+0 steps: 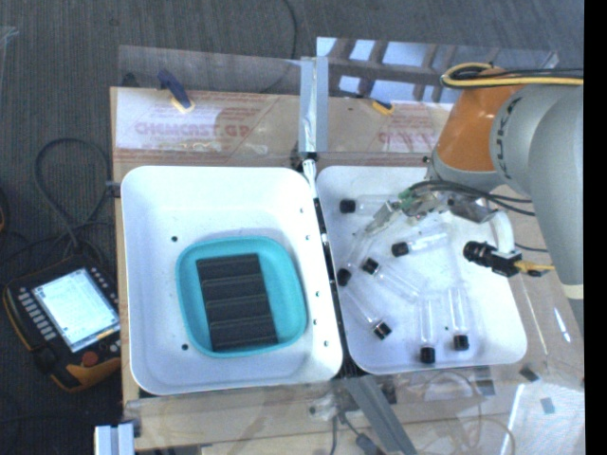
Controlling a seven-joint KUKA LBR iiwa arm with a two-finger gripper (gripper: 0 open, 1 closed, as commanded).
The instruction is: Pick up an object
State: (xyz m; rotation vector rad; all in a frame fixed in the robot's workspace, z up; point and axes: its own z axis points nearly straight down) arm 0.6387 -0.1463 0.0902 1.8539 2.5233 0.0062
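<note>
**Over the right bin, arm poised above scattered vials**

In the shallow white right bin, clear black-capped plastic vials lie loose, within reach. The gripper hovers near the back vials, its grip state unclear. The teal tray occupies the left bin.

Bright, even light washes the left bin nearly featureless white, with soft shadows along its walls. Above it, the clear sheet shows pale glare. To its right, the arm looks soft and blurred; dark floor left is grainy
</note>
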